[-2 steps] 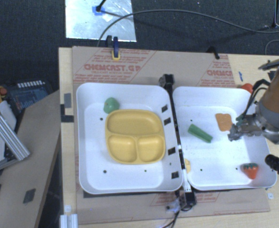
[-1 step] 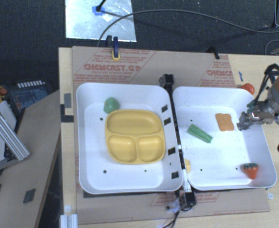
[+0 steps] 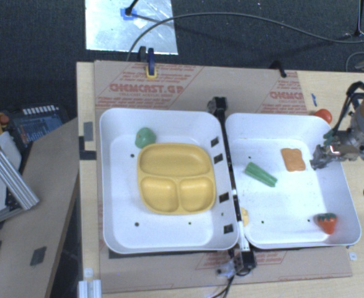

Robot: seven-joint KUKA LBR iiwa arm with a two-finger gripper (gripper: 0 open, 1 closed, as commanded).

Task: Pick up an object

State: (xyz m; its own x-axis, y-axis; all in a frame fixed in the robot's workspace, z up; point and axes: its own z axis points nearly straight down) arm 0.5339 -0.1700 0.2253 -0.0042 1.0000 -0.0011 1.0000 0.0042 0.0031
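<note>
The right bin [image 3: 275,124] holds an orange slab [image 3: 292,159], a green elongated piece [image 3: 260,174] and a small red-orange fruit with a green top [image 3: 326,221] near its front right corner. My gripper [image 3: 324,155] hangs over the right bin's right side, just right of the orange slab. Nothing shows between its tips. A small yellow bit [image 3: 244,216] lies at the right bin's left wall. In the left bin [image 3: 116,185] rests a yellow divided tray [image 3: 174,177], with a green round object [image 3: 146,137] beside its far left corner.
A red-orange round thing [image 3: 322,114] lies outside the right bin at its far right corner. Black clips [image 3: 219,105] join the bins along the middle. The bins rest on a cardboard sheet [image 3: 188,82]. A metal plate [image 3: 129,16] and cables lie behind.
</note>
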